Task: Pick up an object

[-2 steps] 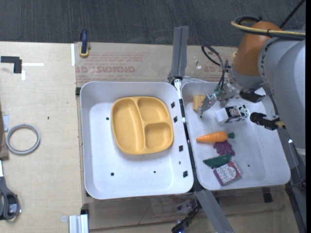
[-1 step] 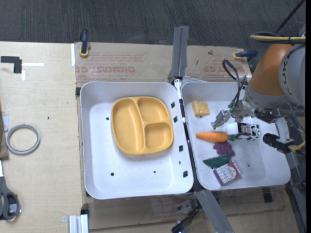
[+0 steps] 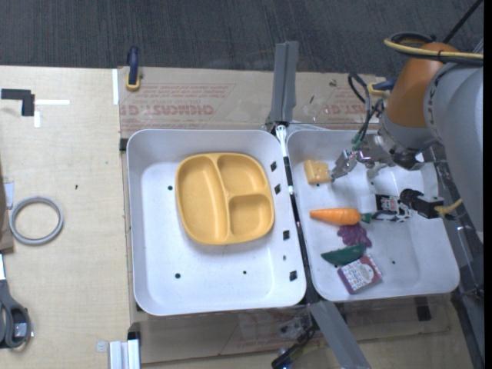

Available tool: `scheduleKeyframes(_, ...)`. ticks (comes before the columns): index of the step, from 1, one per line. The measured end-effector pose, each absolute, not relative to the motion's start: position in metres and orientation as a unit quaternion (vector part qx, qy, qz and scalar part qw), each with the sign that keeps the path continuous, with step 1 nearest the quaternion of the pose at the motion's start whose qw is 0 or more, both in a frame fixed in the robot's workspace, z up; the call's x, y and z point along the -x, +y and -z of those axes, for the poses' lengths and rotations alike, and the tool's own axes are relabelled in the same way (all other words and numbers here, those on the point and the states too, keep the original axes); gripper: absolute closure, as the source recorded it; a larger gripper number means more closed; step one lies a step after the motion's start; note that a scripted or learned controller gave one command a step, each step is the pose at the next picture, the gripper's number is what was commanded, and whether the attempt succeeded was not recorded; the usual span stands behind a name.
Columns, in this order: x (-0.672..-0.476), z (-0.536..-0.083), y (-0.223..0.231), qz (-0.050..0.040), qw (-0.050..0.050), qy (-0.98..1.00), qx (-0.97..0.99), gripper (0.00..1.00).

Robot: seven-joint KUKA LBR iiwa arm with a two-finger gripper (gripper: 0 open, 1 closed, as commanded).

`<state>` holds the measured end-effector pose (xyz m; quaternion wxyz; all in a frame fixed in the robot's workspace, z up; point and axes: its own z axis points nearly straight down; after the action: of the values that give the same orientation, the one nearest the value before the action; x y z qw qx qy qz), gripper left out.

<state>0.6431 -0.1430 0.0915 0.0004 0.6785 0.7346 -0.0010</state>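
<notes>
Camera view, looking down: the two-finger gripper [image 3: 341, 167] hangs low in the right shallow white bin [image 3: 430, 279], its tip just beside the pale yellow spongy block [image 3: 315, 172] near that bin's far left corner. Whether they touch is unclear, and whether the claw is released or clenched cannot be told at this size. Nearer the camera, close together, lie an orange plastic carrot [image 3: 335, 216], a crumpled purple piece [image 3: 355, 234], a dark green piece [image 3: 337, 257] and a flat maroon packet [image 3: 360, 274]. The left white bin [image 3: 154, 283] bears a yellow three-compartment plate [image 3: 224, 198]. A grey ring [image 3: 34, 220] lies on the bench; scissors [image 3: 11, 323] are cut off at the left edge.
</notes>
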Motion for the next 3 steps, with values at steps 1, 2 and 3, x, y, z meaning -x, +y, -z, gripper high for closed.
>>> scheduleKeyframes(1, -0.561, -0.091, -0.114, 0.0008, -0.001, 0.748, -0.664, 0.0)
scheduleKeyframes(2, -0.511, -0.091, -0.098, 0.001, -0.001, 0.718, -0.696, 0.0)
scheduleKeyframes(3, -0.511, -0.1, -0.101, 0.0007, -0.001, 0.716, -0.698, 1.0)
